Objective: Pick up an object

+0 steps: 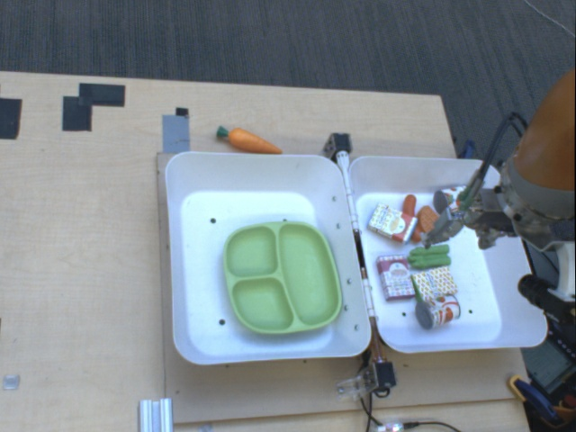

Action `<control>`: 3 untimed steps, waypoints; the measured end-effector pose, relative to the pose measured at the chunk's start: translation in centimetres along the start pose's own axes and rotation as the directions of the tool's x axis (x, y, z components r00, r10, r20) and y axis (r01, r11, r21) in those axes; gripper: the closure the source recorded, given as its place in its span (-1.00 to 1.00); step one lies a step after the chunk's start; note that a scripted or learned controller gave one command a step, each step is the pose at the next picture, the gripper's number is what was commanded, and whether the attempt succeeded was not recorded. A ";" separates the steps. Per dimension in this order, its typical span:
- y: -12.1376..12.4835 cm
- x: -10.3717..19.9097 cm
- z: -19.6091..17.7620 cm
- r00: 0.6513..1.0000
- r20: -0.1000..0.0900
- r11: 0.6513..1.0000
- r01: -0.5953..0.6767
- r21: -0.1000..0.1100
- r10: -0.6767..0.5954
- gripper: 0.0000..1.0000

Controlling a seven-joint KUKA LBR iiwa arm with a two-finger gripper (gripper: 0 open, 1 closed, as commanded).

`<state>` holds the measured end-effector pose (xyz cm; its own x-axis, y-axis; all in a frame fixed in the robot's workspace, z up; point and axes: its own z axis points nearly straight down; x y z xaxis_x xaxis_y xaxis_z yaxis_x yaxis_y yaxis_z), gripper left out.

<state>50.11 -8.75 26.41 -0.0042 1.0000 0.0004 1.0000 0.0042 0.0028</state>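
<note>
Green pickle point(429, 257) just beside claw point(438, 228), boxes point(396, 275) crowding.

- Looking like a robotics lab: pale wooden bench point(81, 268) standing on grey carpet point(270, 25).
- Sitting at 12 o'clock on the bench, black tape markers point(90, 104).
- Trailing at 6 o'clock, loose cables point(378, 394).

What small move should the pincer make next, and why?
Probably a short descent: the pincer hangs over the right white bin, just above the green pod-shaped toy, with nothing visibly between its tips. Whether they are spread is unclear.
</note>
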 end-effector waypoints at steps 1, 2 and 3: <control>2.1 -1.8 14.2 1.000 0.000 1.000 -0.003 0.003 0.003 -1.00; 0.2 -0.6 17.0 1.000 0.010 0.999 -0.005 -0.032 0.005 -1.00; 0.5 -0.3 15.8 1.000 0.006 0.999 -0.002 -0.037 0.002 1.00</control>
<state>50.66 -9.09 10.65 -0.0022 1.0000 -0.0054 0.9992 0.0024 0.0402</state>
